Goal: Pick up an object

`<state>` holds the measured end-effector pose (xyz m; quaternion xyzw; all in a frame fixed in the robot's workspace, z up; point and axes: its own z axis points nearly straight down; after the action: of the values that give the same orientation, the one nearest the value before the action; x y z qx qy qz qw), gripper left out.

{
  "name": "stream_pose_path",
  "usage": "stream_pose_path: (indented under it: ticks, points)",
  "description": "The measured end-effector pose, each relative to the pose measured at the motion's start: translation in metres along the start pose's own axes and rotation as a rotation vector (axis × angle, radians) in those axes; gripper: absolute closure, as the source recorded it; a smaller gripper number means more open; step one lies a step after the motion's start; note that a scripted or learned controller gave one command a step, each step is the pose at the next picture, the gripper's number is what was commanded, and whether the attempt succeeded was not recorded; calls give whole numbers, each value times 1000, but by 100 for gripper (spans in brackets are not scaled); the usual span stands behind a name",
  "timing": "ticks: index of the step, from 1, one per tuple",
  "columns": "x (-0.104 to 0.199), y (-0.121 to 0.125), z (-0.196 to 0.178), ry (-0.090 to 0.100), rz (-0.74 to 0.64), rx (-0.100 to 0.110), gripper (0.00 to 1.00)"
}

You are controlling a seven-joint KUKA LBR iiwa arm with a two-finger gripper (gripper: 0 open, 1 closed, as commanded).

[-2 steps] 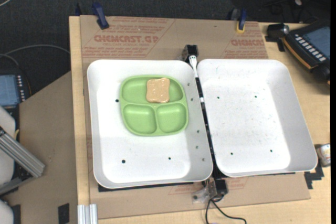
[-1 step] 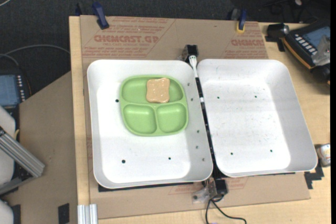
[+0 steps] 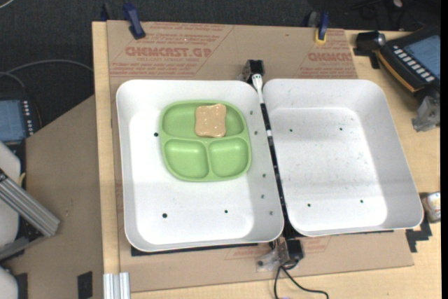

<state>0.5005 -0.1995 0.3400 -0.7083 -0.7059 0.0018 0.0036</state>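
A green divided plate (image 3: 206, 155) lies in the left white bin (image 3: 189, 213), toward its back half. A tan, square piece like a slice of toast (image 3: 210, 120) rests in the plate's large back compartment. The plate's two smaller front compartments hold nothing. The right white bin (image 3: 336, 157) sits beside it.
Both bins rest on a brown cardboard sheet (image 3: 168, 49) held by a blue clamp (image 3: 133, 21) and a yellow-blue clamp (image 3: 321, 28) at the back. A black handheld controller (image 3: 409, 59) lies at the far right. Metal framing (image 3: 28, 210) stands at the left.
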Motion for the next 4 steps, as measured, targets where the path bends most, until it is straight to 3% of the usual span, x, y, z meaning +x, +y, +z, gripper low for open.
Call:
stream_pose_path:
  ticks: [1,2,3,4]
  points:
    - [-25,56,27,-7,-4,-12,100]
    - [-23,97,-165,-12,-7,-30,100]
    - [5,53,-59,2,-3,4,100]
    - [25,5,-5,1,-2,0,100]
